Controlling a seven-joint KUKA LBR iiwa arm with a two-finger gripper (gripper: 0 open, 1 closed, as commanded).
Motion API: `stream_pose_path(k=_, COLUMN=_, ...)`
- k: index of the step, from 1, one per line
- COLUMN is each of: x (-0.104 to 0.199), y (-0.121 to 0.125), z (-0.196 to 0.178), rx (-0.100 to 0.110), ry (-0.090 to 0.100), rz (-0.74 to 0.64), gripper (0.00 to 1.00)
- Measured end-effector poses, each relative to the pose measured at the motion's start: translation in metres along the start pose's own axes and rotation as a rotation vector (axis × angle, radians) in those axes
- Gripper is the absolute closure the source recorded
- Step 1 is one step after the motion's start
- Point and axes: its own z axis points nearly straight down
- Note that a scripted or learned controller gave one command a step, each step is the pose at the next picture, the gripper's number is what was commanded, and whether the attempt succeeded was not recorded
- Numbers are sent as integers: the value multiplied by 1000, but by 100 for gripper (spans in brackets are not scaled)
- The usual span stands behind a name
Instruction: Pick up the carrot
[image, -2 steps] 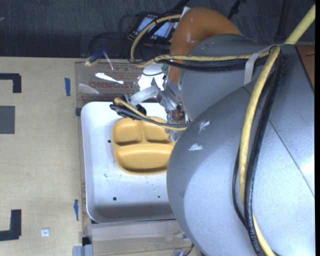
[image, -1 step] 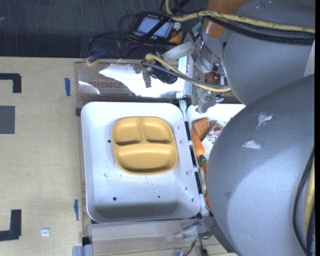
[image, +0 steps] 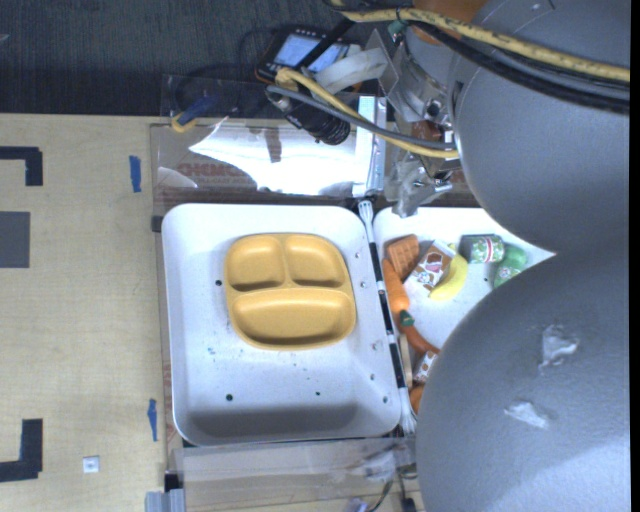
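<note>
A smooth, matte white bin (image: 190, 330) with rounded corners fills the middle of the frame, and in it lies a glossy mustard-yellow plastic plate (image: 290, 290), rounded and moulded into three compartments, two small ones above one long one. A second white bin (image: 440, 215) sits just to its right, much of it covered by the broad grey, softly shining shell of the arm (image: 540, 380), which spreads over the lower right and upper right of the frame. The carrot (image: 398, 296), a slim orange tapering toy with a small green tip, lies in the right bin hard against its left wall, pointing roughly down the frame, next to a flat orange carton (image: 404, 252), a yellow banana-like piece (image: 452, 282) and a green can (image: 483, 248). The end effector (image: 405, 195), a metallic grey piece hung with looping yellow and black cables, stands at the upper edge of the right bin, above the carrot in the frame and apart from it; nothing is seen between its fingers, and how far they are spread cannot be told. The surface (image: 80, 300) at left is pale wood with black and blue tape marks.
</note>
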Motion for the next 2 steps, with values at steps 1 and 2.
stream_pose_path(k=1, x=24, y=-40, z=0, rx=2, ry=-4, rz=-280, gripper=100)
stream_pose_path(k=2, x=24, y=-42, z=-10, rx=0, ry=-6, rz=-285, gripper=100)
